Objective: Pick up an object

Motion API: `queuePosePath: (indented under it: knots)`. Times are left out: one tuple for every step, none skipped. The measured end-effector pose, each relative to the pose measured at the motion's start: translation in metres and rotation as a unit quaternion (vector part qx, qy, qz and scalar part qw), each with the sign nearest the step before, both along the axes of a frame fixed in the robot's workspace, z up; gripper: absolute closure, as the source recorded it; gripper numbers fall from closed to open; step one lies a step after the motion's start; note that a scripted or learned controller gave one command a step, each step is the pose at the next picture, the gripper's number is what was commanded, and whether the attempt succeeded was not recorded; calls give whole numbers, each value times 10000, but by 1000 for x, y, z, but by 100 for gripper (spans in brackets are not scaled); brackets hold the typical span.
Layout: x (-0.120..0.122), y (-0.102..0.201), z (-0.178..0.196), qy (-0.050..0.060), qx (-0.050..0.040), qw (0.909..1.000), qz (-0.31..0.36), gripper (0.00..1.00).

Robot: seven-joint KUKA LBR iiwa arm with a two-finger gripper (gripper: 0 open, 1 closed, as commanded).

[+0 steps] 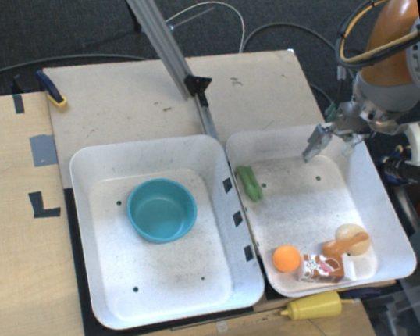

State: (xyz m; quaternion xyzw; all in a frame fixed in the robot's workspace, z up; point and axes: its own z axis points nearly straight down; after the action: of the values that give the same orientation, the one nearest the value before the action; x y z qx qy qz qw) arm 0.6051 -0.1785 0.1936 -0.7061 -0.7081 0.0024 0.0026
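At the far left the wooden surface (15, 234) carries several dark tape marks and one grey patch, and one blue and yellow clamp (51, 89) lies at the far corner of the pale board behind the bins. There are two white bins. The left bin (112, 297) holds one thing, a teal bowl (162, 209), upright, left of the bin's middle and toward its far side; the floor around it is bare on all sides, with most free room toward the near edge and the right wall. One grey metal pole (162, 40) slants down from the top and ends above the seam where the two bins meet.

The right bin (373, 177) holds five things by my count. One green object (249, 182) lies alone beside the left wall, in the far half. The other four crowd the near right corner: one orange ball (286, 259), one red and white packet (320, 267) just beside it, one tan rounded object (349, 241) and one small white piece (358, 265) near the rim. The middle of this bin is open floor. One yellow bottle (315, 306) lies on its side outside, along the near rim.

The gripper (318, 143) hangs over the far right part of the right bin, well apart from every object; whether its fingers are spread or closed I cannot tell
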Motion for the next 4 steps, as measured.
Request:
queuePosePath:
  knots:
    - [7, 2, -49, -4, -2, 10000, 1, 0]
    - [6, 3, -103, 1, -2, 10000, -2, 0]
    - [7, 4, -90, -22, -4, 10000, 5, 100]
    - [15, -4, -39, -57, -10, 10000, -7, 100]
